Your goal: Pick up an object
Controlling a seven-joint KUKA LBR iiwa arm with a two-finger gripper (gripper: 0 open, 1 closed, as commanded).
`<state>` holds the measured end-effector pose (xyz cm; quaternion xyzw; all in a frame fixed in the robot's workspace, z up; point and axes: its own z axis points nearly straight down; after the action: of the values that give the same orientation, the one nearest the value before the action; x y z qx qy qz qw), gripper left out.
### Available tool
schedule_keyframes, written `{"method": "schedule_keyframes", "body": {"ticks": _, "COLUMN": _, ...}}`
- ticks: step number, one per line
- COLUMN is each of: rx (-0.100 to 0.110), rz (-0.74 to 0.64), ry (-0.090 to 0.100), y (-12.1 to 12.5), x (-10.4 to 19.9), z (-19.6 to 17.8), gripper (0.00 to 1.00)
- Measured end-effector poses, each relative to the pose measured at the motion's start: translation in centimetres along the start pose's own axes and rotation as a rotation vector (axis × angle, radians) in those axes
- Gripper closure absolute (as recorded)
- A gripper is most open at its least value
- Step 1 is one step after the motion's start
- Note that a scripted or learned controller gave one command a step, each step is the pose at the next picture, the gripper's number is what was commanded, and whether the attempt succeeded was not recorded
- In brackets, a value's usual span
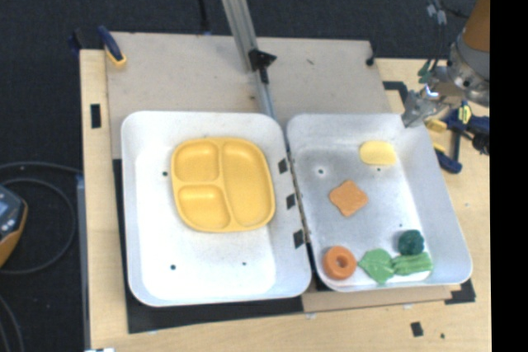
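Hand (415, 113) hovers at the right bin's (429, 177) upper right rim, whether spread or closed I cannot tell, and the pale yellow piece (378, 152) lies nearest, just down and left of it inside that bin, long axis roughly left-right.

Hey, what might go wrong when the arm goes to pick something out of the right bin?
1. The green pieces, dark green ball and orange ring crowd the near edge of the right bin, so a grab may nudge neighbours or hit the rim.
2. The flat orange square may slip from a pinch.
3. The gripper sits outside the bin's far corner, so it must clear the rim.
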<state>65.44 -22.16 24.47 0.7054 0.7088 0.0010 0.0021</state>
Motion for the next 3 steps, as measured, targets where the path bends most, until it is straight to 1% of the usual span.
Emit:
{"method": "schedule_keyframes", "body": {"ticks": 2, "rx": 0.003, "rz": -0.002, "ry": 0.003, "y": -1.6, "x": 10.6, "z": -1.9, "gripper": 1.0}}
{"method": "schedule_keyframes", "body": {"ticks": 3, "rx": 0.004, "rz": -0.001, "ry": 0.002, "y": -3.8, "x": 15.2, "z": -1.0, "gripper": 1.0}}
